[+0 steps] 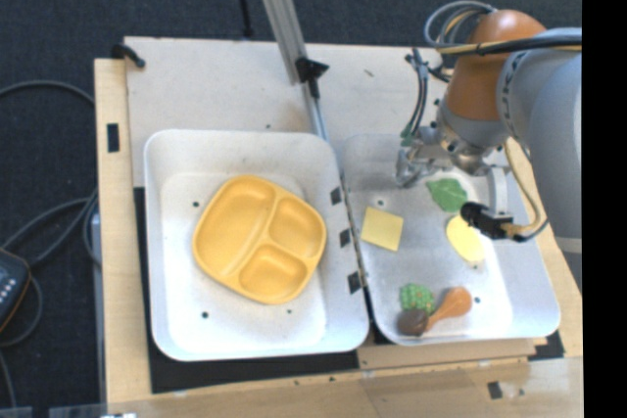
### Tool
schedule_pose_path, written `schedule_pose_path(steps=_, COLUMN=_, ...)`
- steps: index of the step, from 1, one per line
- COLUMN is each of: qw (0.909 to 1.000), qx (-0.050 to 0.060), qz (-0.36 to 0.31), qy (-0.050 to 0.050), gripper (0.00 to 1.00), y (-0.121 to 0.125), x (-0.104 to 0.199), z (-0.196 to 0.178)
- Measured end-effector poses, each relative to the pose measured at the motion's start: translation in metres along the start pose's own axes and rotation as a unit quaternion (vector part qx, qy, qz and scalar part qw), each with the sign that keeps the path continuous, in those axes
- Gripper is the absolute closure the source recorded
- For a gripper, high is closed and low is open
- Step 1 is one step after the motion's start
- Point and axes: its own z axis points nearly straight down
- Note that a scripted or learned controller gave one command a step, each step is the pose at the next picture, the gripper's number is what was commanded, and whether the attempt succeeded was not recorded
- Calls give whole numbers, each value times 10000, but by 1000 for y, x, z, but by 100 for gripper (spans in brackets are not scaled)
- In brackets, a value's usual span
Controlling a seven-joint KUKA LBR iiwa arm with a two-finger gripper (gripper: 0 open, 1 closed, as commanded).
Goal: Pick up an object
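The right bin [519, 303] holds several toy foods. A pale yellow square [382, 229] lies near its left wall. Further right, a green leaf piece [448, 194] sits just above a yellow lemon-shaped piece [466, 240]. Near the front lie a small green broccoli [415, 296] and a brown drumstick [438, 310], touching each other. My gripper [411, 163] hangs over the back of this bin, just left of the leaf piece; the wrist hides its fingers. Nothing shows in its grasp.
The left bin [176, 308] bears a yellow sectioned plate [259, 237]. A slanted aluminium post [279, 5] rises behind the bins. The grey arm with its orange band [480, 78] covers the back right corner. Cables lie on the dark floor at left.
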Motion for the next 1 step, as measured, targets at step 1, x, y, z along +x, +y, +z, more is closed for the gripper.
schedule_pose_path(steps=1, qw=10000, qx=-17, qz=-4, qy=-1, gripper=100, y=12, x=0, z=-54)
